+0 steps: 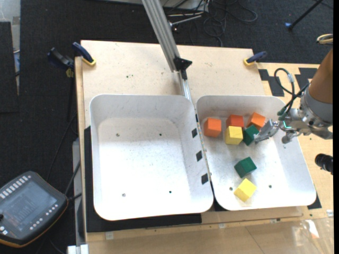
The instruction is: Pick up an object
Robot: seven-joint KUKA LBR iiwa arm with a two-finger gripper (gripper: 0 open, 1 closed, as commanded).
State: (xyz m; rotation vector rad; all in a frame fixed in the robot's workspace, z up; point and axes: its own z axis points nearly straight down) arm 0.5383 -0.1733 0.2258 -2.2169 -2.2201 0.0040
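The green cube [250, 135] lies in the right bin [302, 194], touching a yellow cube [234, 135] on its left. My gripper [263, 133] is at this green cube, and I cannot tell its state. Near them are three orange cubes [213, 126], and lower another green cube [245, 166] and another yellow cube [244, 189].

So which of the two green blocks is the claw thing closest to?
The green block up in the cluster, right at the gripper, beside a yellow block. The other green block sits alone, nearer the bin's front.
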